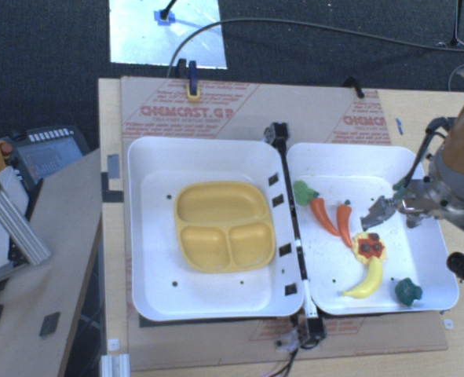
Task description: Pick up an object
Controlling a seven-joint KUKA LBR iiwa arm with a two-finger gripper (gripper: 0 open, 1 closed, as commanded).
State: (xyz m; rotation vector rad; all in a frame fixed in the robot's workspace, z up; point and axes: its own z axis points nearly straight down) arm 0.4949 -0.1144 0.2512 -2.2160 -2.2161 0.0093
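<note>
The right bin [420,171] holds several toy foods. An orange carrot [322,214] with a green top lies at its left, and a red-orange chili [345,223] lies beside it. Below them sit a small red and yellow piece [370,247], a yellow banana [367,282] and a dark green piece [407,290] near the front right corner. My gripper [378,211] hangs over the middle of the right bin, just right of the chili and above the red and yellow piece. I see nothing held in it.
A yellow divided plate [222,226] lies in the left bin [149,210]. A black divider [288,210] runs between the bins. The arm's grey and orange body [455,171] covers the right bin's right side. A control pendant [47,155] sits off the bench at left.
</note>
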